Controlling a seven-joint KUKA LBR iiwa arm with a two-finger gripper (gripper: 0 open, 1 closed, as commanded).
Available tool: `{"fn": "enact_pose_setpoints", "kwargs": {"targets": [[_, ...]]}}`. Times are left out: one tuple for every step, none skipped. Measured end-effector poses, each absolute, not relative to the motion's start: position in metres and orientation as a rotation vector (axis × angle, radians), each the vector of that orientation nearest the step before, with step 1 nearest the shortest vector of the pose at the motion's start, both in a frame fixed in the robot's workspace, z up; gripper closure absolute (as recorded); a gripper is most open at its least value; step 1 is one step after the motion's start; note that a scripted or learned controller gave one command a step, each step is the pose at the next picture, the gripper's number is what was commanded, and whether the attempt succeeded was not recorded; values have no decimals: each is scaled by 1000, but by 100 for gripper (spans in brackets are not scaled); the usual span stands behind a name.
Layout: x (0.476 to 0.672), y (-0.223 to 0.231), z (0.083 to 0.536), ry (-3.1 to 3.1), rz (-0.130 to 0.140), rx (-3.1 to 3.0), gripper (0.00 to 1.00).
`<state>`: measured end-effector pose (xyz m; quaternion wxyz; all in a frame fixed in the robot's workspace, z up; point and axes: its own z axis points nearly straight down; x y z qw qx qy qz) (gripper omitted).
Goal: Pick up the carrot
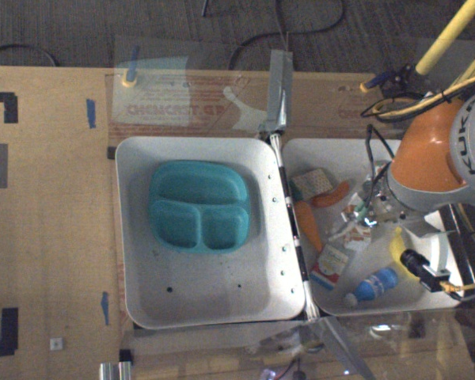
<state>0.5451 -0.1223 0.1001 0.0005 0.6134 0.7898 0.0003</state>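
The left bin [134, 291] is holding a teal divided tray [199, 205], which is lying flat near the bin's middle and is taking no part in this task. Across the central divider, the carrot [307, 222] is lying in the right bin [332, 303], close against that bin's left wall, with its long axis running roughly along the wall. A tan waffle-like piece [313, 182] and an orange sausage-like item [334, 194] are sitting just beyond its far end, and a small carton [330, 264] is lying near its near end. The carrot is appearing to be a light, rigid, smooth toy, likely to slip under a shallow pinch; gripping across its thicker midsection is advisable. The gripper [366, 212] is hovering to the carrot's right among clutter; whether it is open, closed, or holding anything cannot be determined. A blue bottle [374, 286] is lying toward the bin's near right.
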Motion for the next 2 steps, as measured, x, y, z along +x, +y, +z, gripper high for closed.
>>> {"fn": "enact_pose_setpoints", "kwargs": {"targets": [[638,-106,87,2043,3,2378,0],[630,-141,171,1976,-3,2443,0]]}}
